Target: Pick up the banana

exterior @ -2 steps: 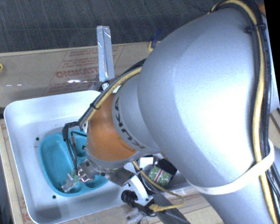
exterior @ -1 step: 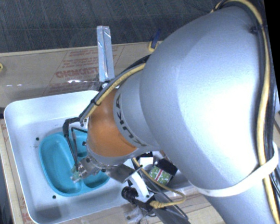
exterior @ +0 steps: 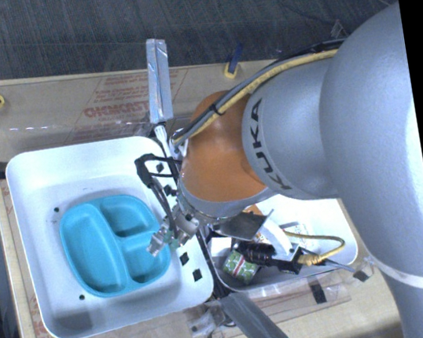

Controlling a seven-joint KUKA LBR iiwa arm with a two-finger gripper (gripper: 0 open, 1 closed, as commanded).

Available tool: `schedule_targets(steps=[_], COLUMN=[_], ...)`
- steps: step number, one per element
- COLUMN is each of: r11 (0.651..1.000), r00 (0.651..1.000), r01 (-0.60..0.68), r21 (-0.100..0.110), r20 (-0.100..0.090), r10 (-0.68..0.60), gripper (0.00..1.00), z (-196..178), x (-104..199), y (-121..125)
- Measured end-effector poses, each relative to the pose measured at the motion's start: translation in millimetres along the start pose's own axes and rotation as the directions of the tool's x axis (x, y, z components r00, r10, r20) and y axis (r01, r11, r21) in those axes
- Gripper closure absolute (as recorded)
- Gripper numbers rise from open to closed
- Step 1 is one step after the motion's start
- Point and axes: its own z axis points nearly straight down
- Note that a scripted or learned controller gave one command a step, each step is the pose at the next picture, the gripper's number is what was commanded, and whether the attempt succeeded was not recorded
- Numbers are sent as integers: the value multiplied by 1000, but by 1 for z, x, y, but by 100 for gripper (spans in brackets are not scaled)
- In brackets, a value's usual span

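My gripper (exterior: 164, 240) hangs low over the right edge of the blue divided tray (exterior: 112, 247), which lies in the left bin (exterior: 34, 232). The grey arm with its orange band (exterior: 217, 155) reaches in from the right and hides most of the right bin (exterior: 344, 251). A small orange-yellow sliver (exterior: 256, 211) peeks out under the wrist in the right bin; I cannot tell what it is.
A green and white packet (exterior: 237, 263) lies at the near left corner of the right bin. The wall between the two bins runs just right of the gripper. A metal bar (exterior: 158, 81) stands behind the bins.
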Motion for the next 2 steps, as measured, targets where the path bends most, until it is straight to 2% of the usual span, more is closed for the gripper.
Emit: schedule_targets(steps=[1,2], r11=[1000,999], r00=[1000,999], r01=[0,38], r21=[0,6], r20=[0,-2], r10=[0,-38], gripper=[0,0], z=[0,39], x=[0,27], y=[0,77])
